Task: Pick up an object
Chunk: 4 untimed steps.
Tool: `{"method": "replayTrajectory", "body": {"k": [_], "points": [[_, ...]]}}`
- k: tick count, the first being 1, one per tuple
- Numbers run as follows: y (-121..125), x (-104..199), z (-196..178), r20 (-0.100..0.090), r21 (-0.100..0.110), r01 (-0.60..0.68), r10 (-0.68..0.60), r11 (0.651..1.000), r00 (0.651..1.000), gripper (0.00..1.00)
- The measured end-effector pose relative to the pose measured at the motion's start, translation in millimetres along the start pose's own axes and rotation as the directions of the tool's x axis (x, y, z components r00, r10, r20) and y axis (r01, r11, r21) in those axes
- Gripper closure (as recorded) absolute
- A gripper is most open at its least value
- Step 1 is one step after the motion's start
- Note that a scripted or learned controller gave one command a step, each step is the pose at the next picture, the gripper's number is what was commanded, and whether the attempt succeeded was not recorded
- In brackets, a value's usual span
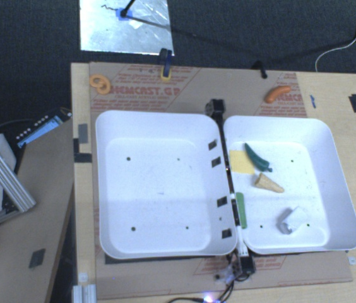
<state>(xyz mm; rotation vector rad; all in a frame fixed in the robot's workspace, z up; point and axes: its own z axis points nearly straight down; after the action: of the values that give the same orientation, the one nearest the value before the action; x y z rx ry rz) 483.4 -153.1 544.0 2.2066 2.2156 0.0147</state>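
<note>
Two shallow white bins sit side by side on the bench (329, 87), which is covered with a brown printed board. The left bin (159, 122) shows only its bare white floor with a few small dark dots. The right bin (336, 169) holds all the loose objects, gathered toward its left half.

Taking the middle of the right bin as the clock's centre, a flat yellow piece (240, 163) lies at about ten o'clock, close to the wall shared by the two bins. Touching its upper right edge, at about eleven o'clock, a dark teal curved object (257, 157) lies at a slant. Just below the teal object, near the centre, rests a tan cone-shaped object (269, 183), its point toward nine o'clock. At about eight o'clock a thin green strip (241, 209) lies along the shared wall, running from twelve to six. At about six o'clock, well apart from the others, sits a small grey and white object (288, 221); its exact shape is too blurred to tell.

Outside the bins, on the bench, an orange sausage-shaped object (278, 94) lies at twelve o'clock of the right bin, and a tan ring-shaped object (100, 83) lies at eleven o'clock of the left bin. A yellow and blue clamp (165, 65) sits at the bench's far edge.

How far the end effector is open, or what it has hold of, I cannot tell.
</note>
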Motion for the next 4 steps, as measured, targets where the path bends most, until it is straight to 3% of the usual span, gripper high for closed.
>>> {"method": "replayTrajectory", "body": {"k": [1,2,3,4], "points": [[3.1,0.8,8.3,-0.002,0.013,0.0,0.0,1.0,1.0,0.0],[3.7,0.5,-3.4,-0.001,0.008,0.004,-0.004,1.0,1.0,1.0],[7.4,85.5,99.5,-0.006,0.023,0.008,-0.008,1.0,1.0,1.0],[37.0,-27.1,80.1,0.002,0.011,-0.011,0.011,1.0,1.0,1.0]]}}
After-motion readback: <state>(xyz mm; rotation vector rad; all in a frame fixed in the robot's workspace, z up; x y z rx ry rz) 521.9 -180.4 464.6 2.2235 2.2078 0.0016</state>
